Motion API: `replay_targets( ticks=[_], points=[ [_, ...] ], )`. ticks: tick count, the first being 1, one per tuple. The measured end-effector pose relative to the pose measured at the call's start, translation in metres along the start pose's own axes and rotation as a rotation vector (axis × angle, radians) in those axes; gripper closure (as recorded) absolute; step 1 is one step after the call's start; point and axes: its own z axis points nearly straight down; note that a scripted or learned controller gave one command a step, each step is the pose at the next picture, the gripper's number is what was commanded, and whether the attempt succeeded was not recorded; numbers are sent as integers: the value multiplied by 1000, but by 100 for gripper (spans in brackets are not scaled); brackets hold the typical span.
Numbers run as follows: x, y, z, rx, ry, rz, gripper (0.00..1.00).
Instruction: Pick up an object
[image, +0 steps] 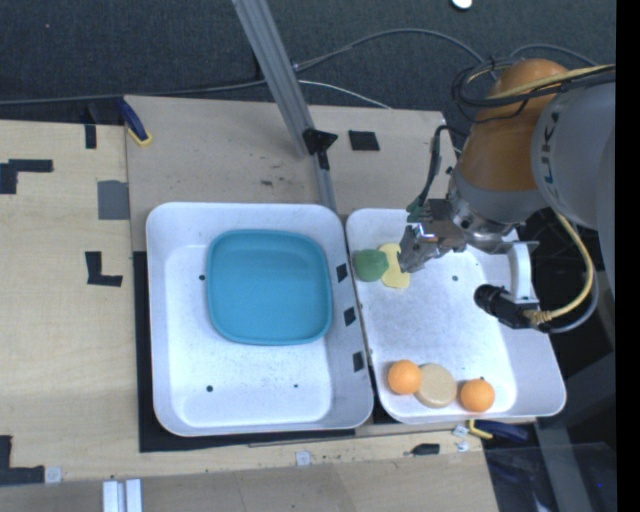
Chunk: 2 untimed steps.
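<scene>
Two shallow white plastic bins sit side by side on a pale wooden bench (60, 300). The left bin (170, 330) holds a square turquoise plate with rounded corners (268, 286), lying flat a little above the bin's middle. The right bin (460, 320) carries the smaller things: a round dark-green disc (370, 264) lies near its upper left corner, touching or slightly overlapping a pale yellow flat piece (394, 274) just to its right. Along the bin's lower edge three items rest in a row, touching or nearly so: a small orange ball (404, 377), a flat beige round piece (436, 386) and a second orange ball (477, 395). The grey arm with its orange band (510, 120) reaches in from the right and is bent down over the upper part of the right bin. Its two-finger gripper (408, 258) is low over the yellow piece, right at that piece's upper right edge and just beside the green disc. The tips are small, dark and seen from above against the wrist hardware, so whether the claw is apart or together I cannot tell, and nothing can be made out between the tips.
</scene>
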Motion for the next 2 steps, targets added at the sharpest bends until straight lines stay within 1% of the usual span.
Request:
replay_targets(
  ticks=[1,2],
  points=[
    [59,-17,0,1,0,0,100],
    [120,-26,-3,1,0,-1,100]
  ],
)
